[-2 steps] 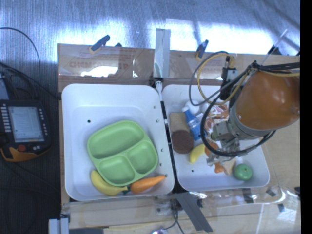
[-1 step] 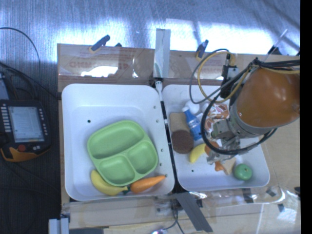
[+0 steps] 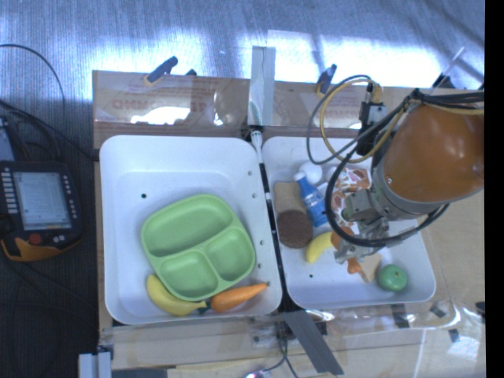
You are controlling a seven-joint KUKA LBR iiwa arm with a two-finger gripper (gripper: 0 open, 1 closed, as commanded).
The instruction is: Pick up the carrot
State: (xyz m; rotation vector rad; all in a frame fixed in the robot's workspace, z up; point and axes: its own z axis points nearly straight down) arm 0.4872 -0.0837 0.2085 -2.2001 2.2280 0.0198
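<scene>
The carrot (image 3: 237, 296) is orange and lies on its side at the front of the left bin (image 3: 118, 211). It rests against the front rim of a green divided plate (image 3: 198, 245). My gripper (image 3: 356, 249) hangs low over the middle of the right bin (image 3: 417, 290), well to the right of the carrot and across the wall between the bins. The orange wrist band (image 3: 433, 152) and looping cables cover most of the gripper from above.
A yellow banana (image 3: 169, 298) lies left of the carrot. Around the gripper in the right bin are a brown disc (image 3: 295, 228), a blue bottle (image 3: 313, 201), a yellow fruit (image 3: 319, 247), a small orange piece (image 3: 363, 268) and a green ball (image 3: 391, 277).
</scene>
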